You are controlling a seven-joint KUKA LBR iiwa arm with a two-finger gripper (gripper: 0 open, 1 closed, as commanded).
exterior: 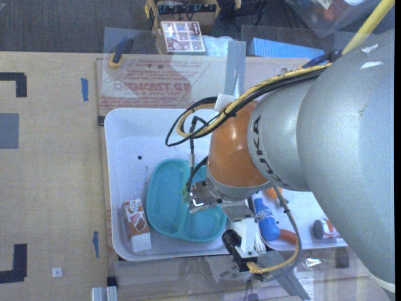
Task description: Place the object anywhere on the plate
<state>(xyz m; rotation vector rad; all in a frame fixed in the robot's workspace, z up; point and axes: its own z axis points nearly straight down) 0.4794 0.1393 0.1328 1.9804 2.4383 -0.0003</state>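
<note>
A plate [166,196] lies in the left bin [125,137], a carton [135,221] just left of it.

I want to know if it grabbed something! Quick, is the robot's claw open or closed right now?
Gripper: cannot be told. It sits over the teal plate, with the arm's wrist hiding what it's doing.

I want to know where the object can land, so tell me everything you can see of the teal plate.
The teal plate is a smooth, plastic-looking dish with a raised rim and rounded, roughly oblong outline. It lies flat on the floor of the white bin, toward the near wall. Its right part is hidden under the arm's orange band. A small carton stands just left of it, close to its rim; contact is unclear.
</note>
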